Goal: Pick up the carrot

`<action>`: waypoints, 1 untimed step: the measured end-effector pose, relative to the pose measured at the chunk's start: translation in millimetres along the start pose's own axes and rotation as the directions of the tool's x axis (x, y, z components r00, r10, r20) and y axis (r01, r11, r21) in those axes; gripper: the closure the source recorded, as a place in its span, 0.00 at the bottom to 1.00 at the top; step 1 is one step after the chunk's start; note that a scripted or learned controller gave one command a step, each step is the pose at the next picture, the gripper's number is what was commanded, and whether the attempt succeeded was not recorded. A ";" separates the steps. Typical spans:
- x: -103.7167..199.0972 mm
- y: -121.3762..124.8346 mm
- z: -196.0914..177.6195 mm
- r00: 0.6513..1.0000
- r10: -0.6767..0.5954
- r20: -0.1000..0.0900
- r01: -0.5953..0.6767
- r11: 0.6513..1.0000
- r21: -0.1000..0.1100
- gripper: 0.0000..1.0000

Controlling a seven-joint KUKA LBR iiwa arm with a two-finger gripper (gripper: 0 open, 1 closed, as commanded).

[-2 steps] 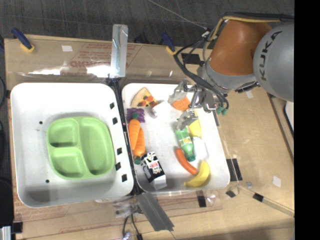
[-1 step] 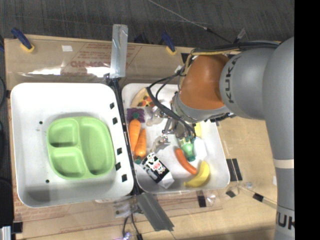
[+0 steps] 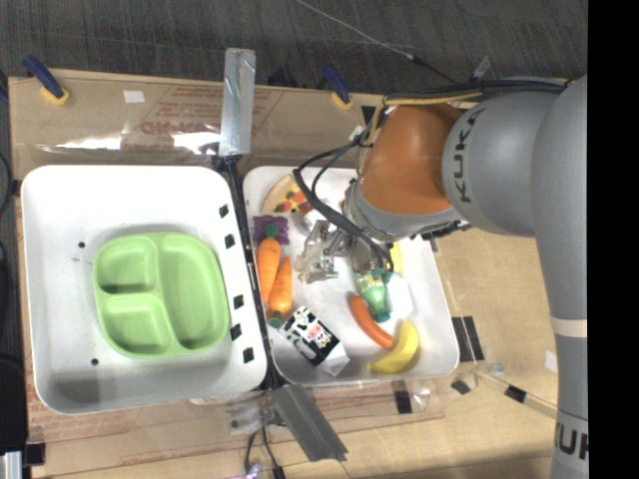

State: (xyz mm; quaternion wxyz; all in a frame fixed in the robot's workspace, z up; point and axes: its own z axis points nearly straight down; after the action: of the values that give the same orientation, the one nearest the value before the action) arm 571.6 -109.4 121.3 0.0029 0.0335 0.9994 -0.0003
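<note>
Right bin (image 3: 439,297): arm bent over, claw (image 3: 324,252) beside carrot (image 3: 270,267).

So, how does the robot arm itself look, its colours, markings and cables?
The arm is smooth, rounded grey with a wide orange band above the wrist. Dark KUKA lettering runs beside the band. Black cables loop near the wrist. The gripper is bare silvery metal.

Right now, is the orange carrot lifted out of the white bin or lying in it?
Lying in it. The orange carrot rests along the left wall of the right white bin, apart from the gripper beside it.
</note>
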 end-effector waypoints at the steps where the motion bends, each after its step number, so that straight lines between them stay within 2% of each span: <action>1: 56.8 22.1 -74.2 0.999 -0.043 0.000 0.043 0.999 0.000 1.00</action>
State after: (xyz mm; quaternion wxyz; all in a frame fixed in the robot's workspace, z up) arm 516.0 -83.5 195.1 0.0027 0.0119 0.9999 -0.0003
